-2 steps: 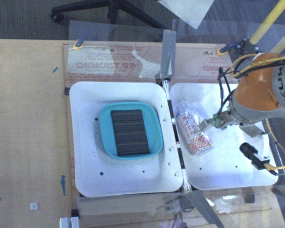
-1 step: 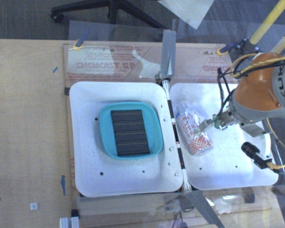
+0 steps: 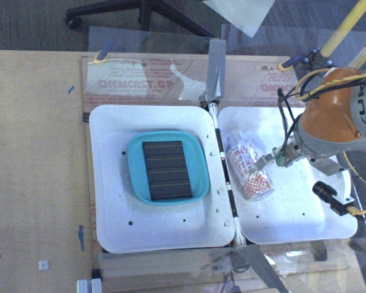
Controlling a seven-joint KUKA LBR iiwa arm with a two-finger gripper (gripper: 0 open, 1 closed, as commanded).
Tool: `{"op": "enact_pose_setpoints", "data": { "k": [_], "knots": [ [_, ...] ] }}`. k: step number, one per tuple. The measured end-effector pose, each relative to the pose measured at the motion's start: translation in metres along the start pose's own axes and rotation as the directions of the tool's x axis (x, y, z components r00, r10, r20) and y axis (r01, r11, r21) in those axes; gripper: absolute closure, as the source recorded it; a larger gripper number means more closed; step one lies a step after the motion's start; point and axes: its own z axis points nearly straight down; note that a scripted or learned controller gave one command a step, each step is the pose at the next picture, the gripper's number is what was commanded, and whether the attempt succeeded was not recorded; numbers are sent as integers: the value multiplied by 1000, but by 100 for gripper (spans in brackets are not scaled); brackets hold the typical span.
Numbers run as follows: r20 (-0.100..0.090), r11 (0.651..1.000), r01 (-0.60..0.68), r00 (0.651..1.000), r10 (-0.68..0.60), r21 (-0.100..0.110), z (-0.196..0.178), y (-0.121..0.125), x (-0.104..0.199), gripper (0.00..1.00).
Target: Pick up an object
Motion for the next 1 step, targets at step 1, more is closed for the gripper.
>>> {"op": "enact_pose_setpoints", "data": {
  "k": [1],
  "knots": [
    [0, 1000, 19, 1000, -19, 1, 0, 0, 0, 0]
  ]
}}
